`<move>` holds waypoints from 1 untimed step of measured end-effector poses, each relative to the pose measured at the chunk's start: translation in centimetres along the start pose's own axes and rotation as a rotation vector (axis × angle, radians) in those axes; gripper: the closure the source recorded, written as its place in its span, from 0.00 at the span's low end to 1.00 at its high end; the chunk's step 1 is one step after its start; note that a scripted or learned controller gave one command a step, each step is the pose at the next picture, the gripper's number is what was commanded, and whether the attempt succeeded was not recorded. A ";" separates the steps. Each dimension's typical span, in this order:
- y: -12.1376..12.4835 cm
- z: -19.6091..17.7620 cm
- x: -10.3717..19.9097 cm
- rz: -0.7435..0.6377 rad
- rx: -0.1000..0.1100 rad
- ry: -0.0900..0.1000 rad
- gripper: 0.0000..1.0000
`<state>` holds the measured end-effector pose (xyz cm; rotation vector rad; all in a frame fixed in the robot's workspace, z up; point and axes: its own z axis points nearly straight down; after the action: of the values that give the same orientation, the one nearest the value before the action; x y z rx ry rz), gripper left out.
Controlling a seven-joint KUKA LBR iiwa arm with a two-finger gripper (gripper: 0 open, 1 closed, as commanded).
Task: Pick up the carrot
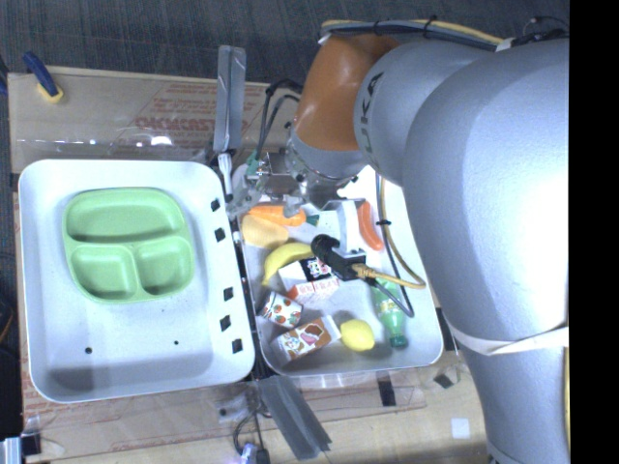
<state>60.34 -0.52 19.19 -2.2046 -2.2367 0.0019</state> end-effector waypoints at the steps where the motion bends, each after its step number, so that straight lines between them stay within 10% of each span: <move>1: -1.8 0.1 -6.8 0.017 0.004 0.001 0.00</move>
<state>58.69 -7.39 19.10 -2.2214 -2.2157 0.0053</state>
